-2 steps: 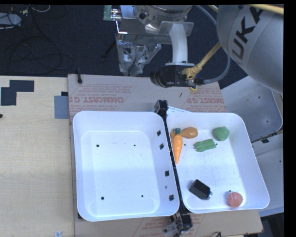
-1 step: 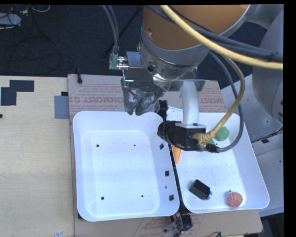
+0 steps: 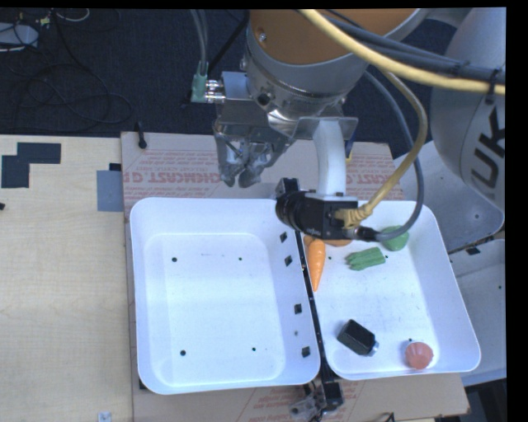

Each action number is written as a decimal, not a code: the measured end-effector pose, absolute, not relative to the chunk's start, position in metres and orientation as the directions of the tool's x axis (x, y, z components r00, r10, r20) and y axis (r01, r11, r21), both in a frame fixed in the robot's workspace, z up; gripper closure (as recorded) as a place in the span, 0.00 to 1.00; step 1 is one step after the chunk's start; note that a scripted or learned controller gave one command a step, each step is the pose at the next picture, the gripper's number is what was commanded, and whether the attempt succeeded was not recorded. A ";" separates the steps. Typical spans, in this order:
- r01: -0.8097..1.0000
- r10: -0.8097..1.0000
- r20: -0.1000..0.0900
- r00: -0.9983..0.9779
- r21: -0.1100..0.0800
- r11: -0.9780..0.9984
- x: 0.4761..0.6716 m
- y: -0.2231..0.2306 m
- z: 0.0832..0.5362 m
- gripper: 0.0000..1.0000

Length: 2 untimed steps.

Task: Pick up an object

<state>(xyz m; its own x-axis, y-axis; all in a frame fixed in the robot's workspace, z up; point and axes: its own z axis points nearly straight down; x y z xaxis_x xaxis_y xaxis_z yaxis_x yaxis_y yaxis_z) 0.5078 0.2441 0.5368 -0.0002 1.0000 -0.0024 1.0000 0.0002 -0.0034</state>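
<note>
the grey arm with its orange band looms closest to the lens, crossing the top of the view, and its pincer hangs over the bare cardboard strip of the desk, just behind the far rim of the left white plastic bin. the dark fingertips sit close together with nothing between them, though whether they are fully together i cannot tell.

the candidates all lie in the right white plastic bin: an orange tapered carrot toy lying along the divider, a green ridged pod-shaped piece near it, a rounder green piece by the far rim, a small black block and a pinkish-red round piece toward the near rim.

the risks, as i judge them: the pincer is well apart from every object, over no bin at all, so a straight descent would close on cardboard. the carrot hugs the bin wall, leaving little room for a finger on that side. a black bracket with yellow cable overhangs the carrot's top and could snag an approach.
</note>
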 end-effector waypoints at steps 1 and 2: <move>1.000 1.000 -0.007 -0.002 -0.015 0.002 0.474 0.243 0.426 1.00; 1.000 1.000 -0.002 0.001 -0.004 -0.001 0.476 0.243 0.433 0.00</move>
<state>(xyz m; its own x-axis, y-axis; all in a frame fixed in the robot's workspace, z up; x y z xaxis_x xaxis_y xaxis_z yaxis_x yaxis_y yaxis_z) 0.4761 0.2425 0.4328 0.0009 1.0000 -0.0025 1.0000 -0.0009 -0.0045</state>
